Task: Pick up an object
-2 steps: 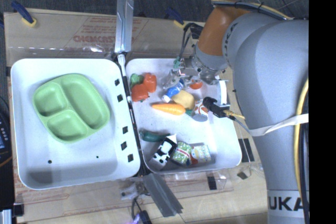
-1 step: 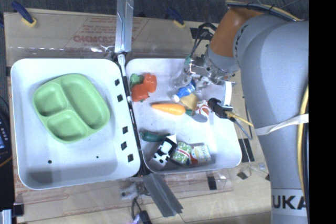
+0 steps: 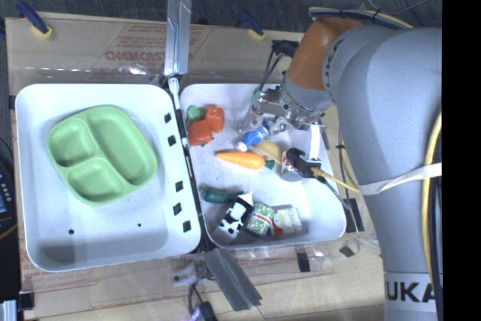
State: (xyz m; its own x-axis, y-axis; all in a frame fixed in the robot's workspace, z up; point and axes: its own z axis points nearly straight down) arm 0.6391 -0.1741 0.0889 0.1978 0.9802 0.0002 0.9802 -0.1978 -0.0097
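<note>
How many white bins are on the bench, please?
2: the left bin holds a green tray; the right bin holds small toys, with the gripper above it.

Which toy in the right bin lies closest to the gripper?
The small blue toy, right beneath the gripper. The carrot and red pepper lie farther off.
</note>
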